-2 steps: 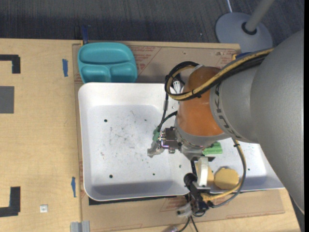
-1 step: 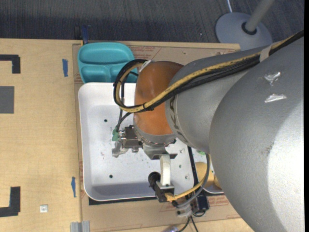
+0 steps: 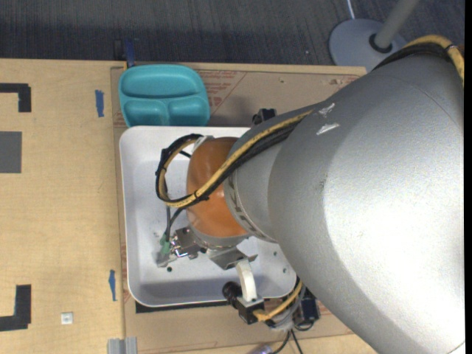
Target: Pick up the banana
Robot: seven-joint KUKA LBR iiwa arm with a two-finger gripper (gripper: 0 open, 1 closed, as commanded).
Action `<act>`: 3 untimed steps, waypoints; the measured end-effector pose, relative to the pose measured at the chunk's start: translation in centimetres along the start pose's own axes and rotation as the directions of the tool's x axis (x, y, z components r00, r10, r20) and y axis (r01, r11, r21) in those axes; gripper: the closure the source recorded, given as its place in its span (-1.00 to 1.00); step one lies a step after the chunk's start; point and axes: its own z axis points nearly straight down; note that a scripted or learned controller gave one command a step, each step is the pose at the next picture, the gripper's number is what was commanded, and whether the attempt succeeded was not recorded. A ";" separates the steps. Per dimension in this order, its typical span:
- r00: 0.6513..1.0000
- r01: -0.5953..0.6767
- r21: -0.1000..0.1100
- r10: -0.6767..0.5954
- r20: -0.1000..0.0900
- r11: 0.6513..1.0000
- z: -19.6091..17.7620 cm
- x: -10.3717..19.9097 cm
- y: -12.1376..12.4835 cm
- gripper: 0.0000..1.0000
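My grey arm (image 3: 354,183) reaches in from the right and covers most of the white bin (image 3: 140,198). Its orange band (image 3: 210,190) hangs over the middle of the bin. Below the band, the metal gripper (image 3: 171,248) sits low over the bin floor near the front left, with a small green bit beside it. The arm hides the bin's middle and right, along with whatever lies there. A black cable (image 3: 164,175) loops out to the left of the band.
A teal compartment tray (image 3: 164,94) stands just behind the bin's far edge. Tan bench board (image 3: 59,198) lies to the left, marked with black and blue tape. A grey stand base (image 3: 361,43) sits on the carpet at the back right.
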 end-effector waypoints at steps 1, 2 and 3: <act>0.962 -0.274 -0.001 0.274 0.002 0.962 -6.4 -0.6 1.4 -1.00; 0.968 -0.251 -0.001 0.251 0.000 0.968 0.0 0.6 0.2 -1.00; 0.744 -0.668 0.000 0.668 -0.003 0.744 0.0 0.6 0.2 -1.00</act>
